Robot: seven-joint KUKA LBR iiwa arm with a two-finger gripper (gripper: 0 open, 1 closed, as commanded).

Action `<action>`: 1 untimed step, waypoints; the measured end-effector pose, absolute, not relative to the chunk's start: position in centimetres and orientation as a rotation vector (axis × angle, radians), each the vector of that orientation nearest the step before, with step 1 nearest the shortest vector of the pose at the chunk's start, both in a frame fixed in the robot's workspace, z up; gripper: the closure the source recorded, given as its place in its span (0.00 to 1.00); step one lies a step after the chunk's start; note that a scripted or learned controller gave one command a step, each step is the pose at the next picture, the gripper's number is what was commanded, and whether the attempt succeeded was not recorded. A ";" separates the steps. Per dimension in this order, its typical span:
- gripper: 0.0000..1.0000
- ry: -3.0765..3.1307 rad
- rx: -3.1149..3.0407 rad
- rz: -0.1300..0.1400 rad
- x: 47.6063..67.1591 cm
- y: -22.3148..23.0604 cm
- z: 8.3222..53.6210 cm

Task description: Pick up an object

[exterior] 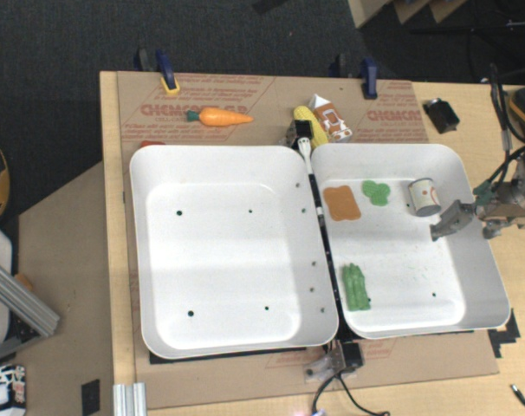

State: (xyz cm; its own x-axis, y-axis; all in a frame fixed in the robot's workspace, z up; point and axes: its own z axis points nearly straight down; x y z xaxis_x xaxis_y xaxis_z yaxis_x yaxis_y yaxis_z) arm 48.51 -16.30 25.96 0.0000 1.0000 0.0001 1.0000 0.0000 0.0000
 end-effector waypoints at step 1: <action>0.00 -2.220 -2.216 0.002 50.9 -12.9 7.7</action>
State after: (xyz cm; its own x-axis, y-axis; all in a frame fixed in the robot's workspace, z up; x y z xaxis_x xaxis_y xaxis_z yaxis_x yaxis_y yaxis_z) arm 50.91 -12.90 7.72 -0.0016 1.0000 0.0029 1.0000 0.0016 -0.0043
